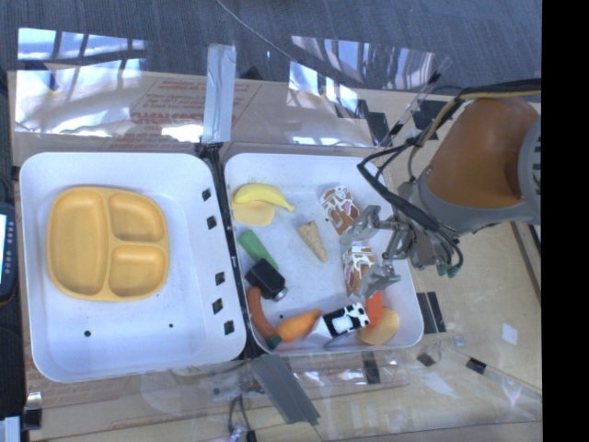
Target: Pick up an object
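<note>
Metal gripper point(371, 247) hangs over the right bin point(285, 168), fingers spread around a crinkly red-and-white wrapper point(358, 267). Smooth plastic banana point(255, 200) and ridged cone point(314, 240) lie nearby.

A robotics lab — taped cardboard bench point(166, 109), toy-filled bins point(304, 168).
</note>
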You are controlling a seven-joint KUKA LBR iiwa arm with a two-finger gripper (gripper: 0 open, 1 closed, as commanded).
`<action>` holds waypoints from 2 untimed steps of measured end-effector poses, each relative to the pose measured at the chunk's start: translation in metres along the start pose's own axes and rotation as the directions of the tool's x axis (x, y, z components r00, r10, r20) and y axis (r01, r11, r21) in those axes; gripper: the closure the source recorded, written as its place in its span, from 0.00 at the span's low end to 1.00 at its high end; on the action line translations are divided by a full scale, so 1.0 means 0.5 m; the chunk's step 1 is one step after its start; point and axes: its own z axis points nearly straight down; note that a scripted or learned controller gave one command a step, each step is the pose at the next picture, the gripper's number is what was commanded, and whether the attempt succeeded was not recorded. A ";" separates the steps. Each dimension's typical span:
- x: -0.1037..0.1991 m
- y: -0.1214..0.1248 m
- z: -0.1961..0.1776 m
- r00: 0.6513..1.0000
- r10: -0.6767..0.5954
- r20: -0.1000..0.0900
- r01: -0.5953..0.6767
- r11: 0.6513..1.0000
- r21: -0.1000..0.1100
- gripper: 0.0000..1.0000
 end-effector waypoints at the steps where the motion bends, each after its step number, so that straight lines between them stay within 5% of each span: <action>1: -0.080 -0.031 0.235 0.987 0.163 0.006 -0.163 0.987 0.001 0.00; 2: -0.084 -0.026 0.213 0.988 0.153 0.008 -0.153 0.988 0.002 1.00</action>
